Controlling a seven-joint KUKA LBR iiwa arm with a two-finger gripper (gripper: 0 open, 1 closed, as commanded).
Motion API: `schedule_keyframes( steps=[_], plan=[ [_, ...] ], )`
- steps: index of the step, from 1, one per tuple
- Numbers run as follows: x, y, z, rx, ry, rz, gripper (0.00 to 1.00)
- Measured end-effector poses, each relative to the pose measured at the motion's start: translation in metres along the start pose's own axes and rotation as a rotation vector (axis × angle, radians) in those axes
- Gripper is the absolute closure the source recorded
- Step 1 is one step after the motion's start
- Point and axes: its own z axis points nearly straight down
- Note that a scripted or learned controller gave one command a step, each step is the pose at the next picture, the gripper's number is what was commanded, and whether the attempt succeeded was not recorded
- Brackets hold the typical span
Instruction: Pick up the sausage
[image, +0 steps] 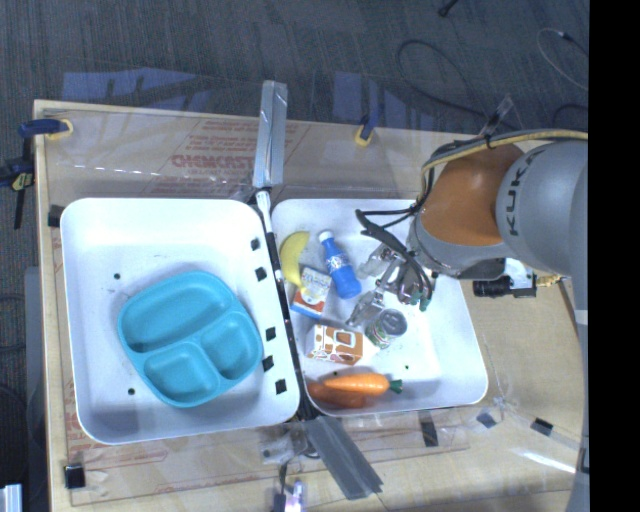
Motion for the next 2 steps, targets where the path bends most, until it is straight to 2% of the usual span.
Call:
schedule_keyframes(
  steps=[1,2],
  plan=[
    [-0.003,0.002,0.012,0.000,0.002,-0.060,0.00],
    [-0.022,0.009,0.015,0.000,-0.001,0.076,0.00]
  ],
)
